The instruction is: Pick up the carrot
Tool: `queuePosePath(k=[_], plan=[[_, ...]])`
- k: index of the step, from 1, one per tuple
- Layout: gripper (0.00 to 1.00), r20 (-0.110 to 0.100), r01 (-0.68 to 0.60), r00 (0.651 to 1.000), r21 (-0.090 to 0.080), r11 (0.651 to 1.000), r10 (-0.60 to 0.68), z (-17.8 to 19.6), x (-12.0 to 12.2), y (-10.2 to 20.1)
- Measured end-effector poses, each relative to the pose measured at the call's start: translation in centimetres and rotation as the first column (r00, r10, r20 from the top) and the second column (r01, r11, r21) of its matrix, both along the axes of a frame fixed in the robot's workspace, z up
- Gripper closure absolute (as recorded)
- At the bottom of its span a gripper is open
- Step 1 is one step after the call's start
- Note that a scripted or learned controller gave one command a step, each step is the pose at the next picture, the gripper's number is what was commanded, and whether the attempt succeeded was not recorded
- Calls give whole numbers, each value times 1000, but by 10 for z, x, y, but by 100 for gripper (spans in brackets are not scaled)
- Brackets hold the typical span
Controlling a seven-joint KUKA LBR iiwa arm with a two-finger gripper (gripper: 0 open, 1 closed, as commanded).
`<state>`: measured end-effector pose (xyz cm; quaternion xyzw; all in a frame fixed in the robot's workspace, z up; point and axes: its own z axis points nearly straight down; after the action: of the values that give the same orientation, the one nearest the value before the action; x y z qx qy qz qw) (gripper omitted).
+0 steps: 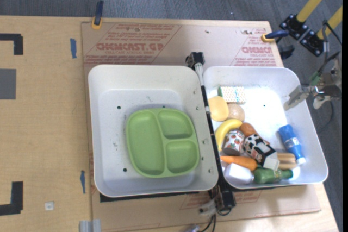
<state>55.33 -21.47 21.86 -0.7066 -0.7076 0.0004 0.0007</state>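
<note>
One carrot (239, 162) lies on its side low in the right bin (272, 80), well down and to the left of the gripper (300, 95), which hangs over that bin's upper right edge; whether its fingers are parted or closed cannot be told from this angle. Things crowd the carrot closely: a white block (239, 173) touches it from below, a black-and-white cow-patterned toy (256, 147) and a round patterned piece (234, 141) press in from above, and a banana (225, 131) curves just past those. A green vegetable (272, 175) lies just right of the white block, and a blue bottle with a white cap (290, 142) sits between the carrot's cluster and the gripper. Farther up the left wall are a yellow block (219, 108), a pale egg-like piece (236, 112) and a small patterned box (234, 94). Across the divider, the left bin (109, 89) holds a green sectioned plate (162, 142). Red print on the cardboard (179, 35) under the bins reads "CHEMCAST", partly legible.
</note>
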Motion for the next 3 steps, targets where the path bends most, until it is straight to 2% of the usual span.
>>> queuePosePath(k=[1, 2, 3], plan=[[0, -1, -149, 989, 3, 989, 149, 1, -73, 65], [0, -3, -183, 983, 6, 983, 183, -4, -73, 144], [0, 2, -119, 993, 2, 993, 119, -36, -17, 201]])
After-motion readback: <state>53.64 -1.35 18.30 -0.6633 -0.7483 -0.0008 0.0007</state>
